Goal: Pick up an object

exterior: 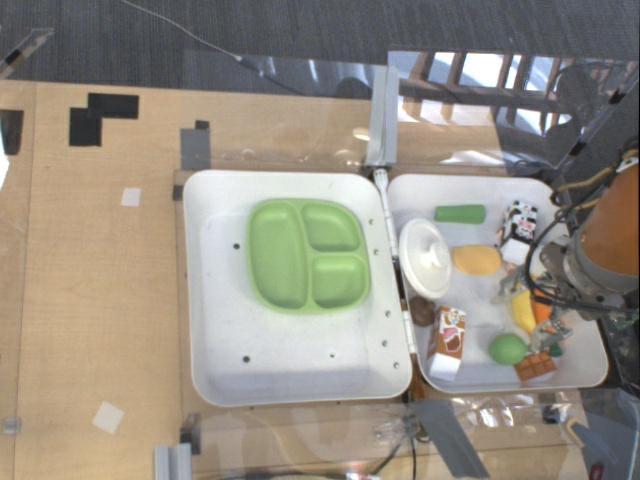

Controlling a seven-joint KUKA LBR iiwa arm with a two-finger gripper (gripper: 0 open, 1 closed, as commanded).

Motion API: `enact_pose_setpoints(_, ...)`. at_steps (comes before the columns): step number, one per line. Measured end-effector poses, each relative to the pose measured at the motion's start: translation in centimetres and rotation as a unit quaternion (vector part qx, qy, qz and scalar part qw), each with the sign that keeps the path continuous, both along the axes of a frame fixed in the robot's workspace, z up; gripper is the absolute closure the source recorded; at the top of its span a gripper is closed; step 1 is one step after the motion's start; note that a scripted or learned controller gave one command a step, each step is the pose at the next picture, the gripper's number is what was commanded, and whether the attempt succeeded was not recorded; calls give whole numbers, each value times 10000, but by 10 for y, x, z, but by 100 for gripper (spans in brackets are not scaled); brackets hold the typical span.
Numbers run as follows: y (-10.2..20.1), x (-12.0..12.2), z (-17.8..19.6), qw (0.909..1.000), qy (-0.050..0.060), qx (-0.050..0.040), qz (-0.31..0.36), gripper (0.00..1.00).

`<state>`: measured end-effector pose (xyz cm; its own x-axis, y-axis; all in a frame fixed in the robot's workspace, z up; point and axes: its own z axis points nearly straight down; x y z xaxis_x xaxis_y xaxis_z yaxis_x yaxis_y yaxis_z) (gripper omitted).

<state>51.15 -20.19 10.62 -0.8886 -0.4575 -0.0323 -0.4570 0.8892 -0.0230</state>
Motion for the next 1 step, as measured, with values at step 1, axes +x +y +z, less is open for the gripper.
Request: enact_pose_setpoints(1, -1, -7, -14, 9990, 84, 2, 436, 0)
